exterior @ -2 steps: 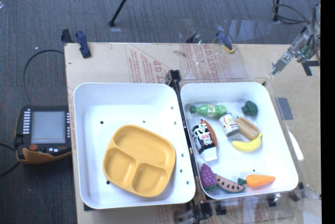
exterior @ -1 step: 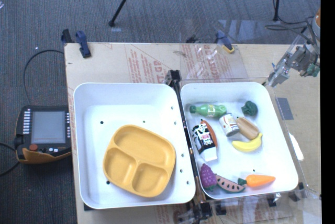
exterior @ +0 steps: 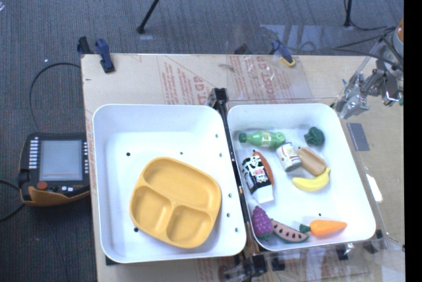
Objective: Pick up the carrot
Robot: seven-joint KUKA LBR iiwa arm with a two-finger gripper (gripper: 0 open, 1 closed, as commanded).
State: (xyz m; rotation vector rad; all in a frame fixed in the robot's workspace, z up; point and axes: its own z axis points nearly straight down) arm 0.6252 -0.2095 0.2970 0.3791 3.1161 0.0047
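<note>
The carrot (exterior: 326, 228) is orange with a green stub and lies flat near the front right corner of the right bin (exterior: 353, 162). My gripper (exterior: 358, 96) hangs above the bench just outside that bin's back right corner, far behind the carrot and apart from everything in the bin. The arm's orange band shows at the view's right edge.
Right bin: a watermelon slice (exterior: 289, 232) touches the carrot's green end, with purple grapes (exterior: 262, 221), a banana (exterior: 311, 182), a bread roll (exterior: 311, 161), a can (exterior: 287, 157), a milk carton (exterior: 257, 175), a green bottle (exterior: 262, 138) and broccoli (exterior: 314, 136). The left bin (exterior: 109, 142) holds a yellow divided plate (exterior: 175, 201).
</note>
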